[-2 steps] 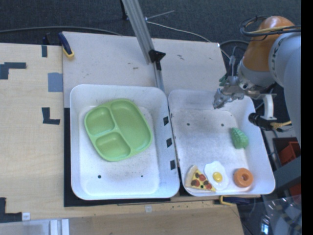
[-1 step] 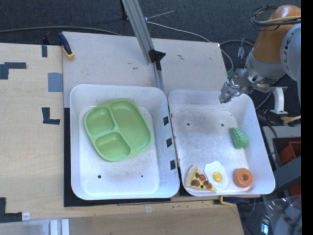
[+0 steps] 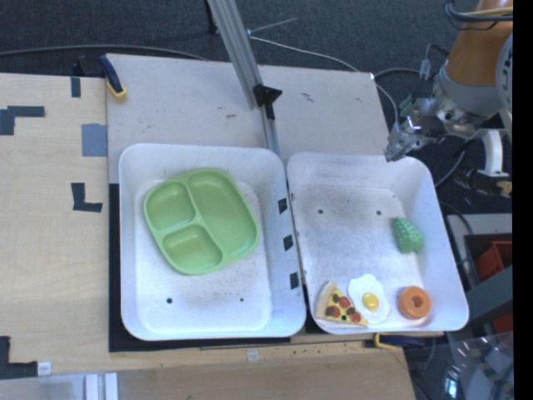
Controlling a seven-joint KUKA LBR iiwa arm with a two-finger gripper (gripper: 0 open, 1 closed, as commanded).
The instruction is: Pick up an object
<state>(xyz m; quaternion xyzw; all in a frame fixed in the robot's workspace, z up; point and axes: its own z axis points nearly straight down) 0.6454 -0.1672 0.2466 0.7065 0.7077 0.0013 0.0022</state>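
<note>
Two bins (image 3: 133, 223): left holds a green tray (image 3: 200, 221); right, broccoli (image 3: 407, 234), pizza (image 3: 340, 304), egg (image 3: 368, 297), donut (image 3: 414, 302). Gripper (image 3: 398, 148) state unclear.

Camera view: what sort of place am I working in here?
Most likely a robot lab grasping bench: two white bins holding toy food such as a pizza slice and a fried egg, a green divided plate, and loose cables.
</note>
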